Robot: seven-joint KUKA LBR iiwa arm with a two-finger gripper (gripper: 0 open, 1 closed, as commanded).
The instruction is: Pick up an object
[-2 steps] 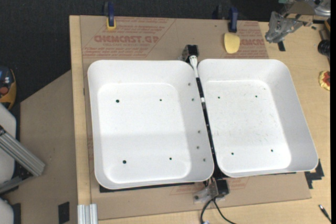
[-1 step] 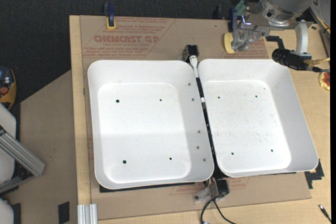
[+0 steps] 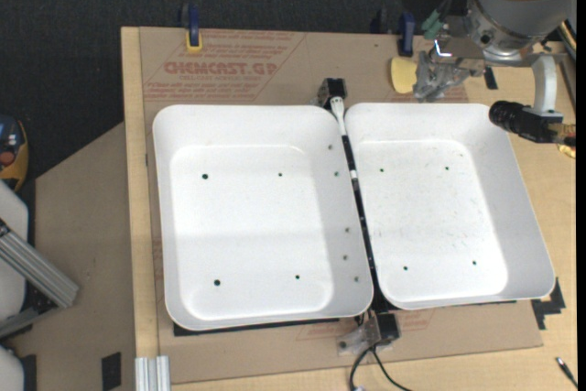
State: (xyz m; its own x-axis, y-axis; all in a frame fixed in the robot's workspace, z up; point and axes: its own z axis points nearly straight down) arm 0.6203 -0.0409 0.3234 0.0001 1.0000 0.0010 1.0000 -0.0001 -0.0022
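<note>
Just beyond the right bin's (image 3: 536,224) far rim, a small pale yellow object (image 3: 401,74) sits on the bench board, right beside the gripper (image 3: 438,80). Can't tell how the jaws stand, honestly. Looks light and maybe squishy, so pinch its middle. Bin rim's close; plenty of room above though.

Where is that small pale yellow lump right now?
The small pale yellow lump lies on the brown board beyond the far edge of the right white bin, just left of the arm's gripper, outside both bins.
</note>
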